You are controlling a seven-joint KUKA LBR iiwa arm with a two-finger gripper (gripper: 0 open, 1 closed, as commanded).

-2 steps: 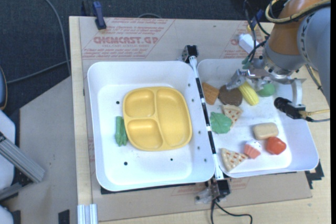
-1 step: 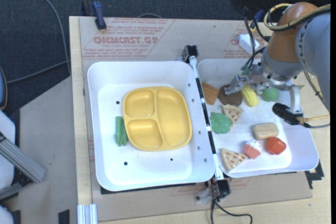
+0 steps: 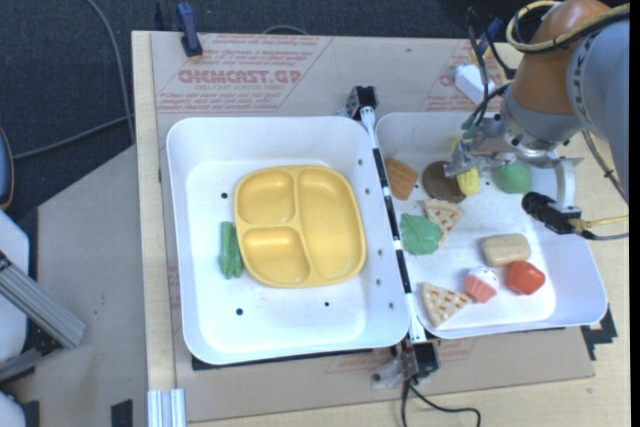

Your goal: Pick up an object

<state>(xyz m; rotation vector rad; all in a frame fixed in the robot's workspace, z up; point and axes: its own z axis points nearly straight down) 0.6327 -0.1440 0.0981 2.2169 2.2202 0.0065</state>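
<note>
Over the right-hand white bin [image 3: 575,300] I am watching the grey arm's two-finger gripper [image 3: 467,170] hanging low at the bin's upper left, right above a small yellow toy piece [image 3: 467,182] that looks like a corn cob. The yellow piece is lying directly beneath the fingertips, touching a round brown cookie-like disc [image 3: 437,181] on its left and sitting just beside a green round toy [image 3: 513,178] on its right. I cannot tell whether the fingers are apart or closed, nor whether the yellow piece is between them; its long axis is not readable from here.

Counting the right bin: two triangular cracker-like wedges [image 3: 441,213], one orange-brown wedge [image 3: 401,177], one green leafy lump [image 3: 420,234], one tan bread-like block [image 3: 504,248], one red tomato-like piece [image 3: 526,277] and one small pink-and-white piece [image 3: 481,285]. I am seeing one yellow three-compartment plate [image 3: 299,224] and one green pod [image 3: 231,249] in the left white bin [image 3: 190,165].
</note>
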